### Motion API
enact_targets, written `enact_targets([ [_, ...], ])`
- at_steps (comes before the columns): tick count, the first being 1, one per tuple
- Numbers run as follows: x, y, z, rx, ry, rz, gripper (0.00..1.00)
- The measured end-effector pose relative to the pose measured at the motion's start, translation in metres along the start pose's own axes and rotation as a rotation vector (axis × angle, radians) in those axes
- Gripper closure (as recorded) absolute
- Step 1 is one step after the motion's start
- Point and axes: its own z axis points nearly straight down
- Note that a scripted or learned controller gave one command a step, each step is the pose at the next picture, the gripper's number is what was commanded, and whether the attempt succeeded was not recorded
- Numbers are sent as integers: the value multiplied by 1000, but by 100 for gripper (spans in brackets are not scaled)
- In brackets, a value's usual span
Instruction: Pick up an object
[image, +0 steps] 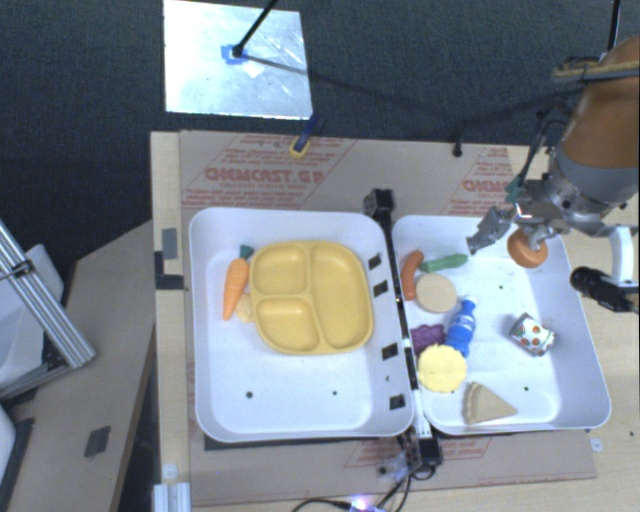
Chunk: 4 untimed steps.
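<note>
Orange ball (527, 250) sits at about 1 o'clock in the right bin (575, 350), right under the claw (515, 228); can't tell if the claw is released or clenched, or whether it's touching the ball. Grey finger (486, 232) sticks out toward 9 o'clock. Further out at 9 o'clock: green bean (443, 263), orange sausage (410, 274), tan round cookie (436, 293). Toward 7 o'clock: blue bottle (461, 326), purple grapes (427, 335), yellow round piece (441, 368), tan wedge (486, 403). At 6 o'clock: small patterned cube (531, 335). Left bin (215, 400) holds yellow divided plate (305, 297), carrot (234, 286) touching its 9 o'clock edge.
</note>
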Motion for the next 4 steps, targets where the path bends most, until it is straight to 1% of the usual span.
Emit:
enact_targets([
  [1, 0, 2, -6, -11, -1, -2, 0],
  [2, 3, 4, 36, -8, -1, -1, 0],
  [3, -1, 7, 98, -6, 0, 0, 0],
  [4, 6, 11, 156, -11, -2, -3, 0],
])
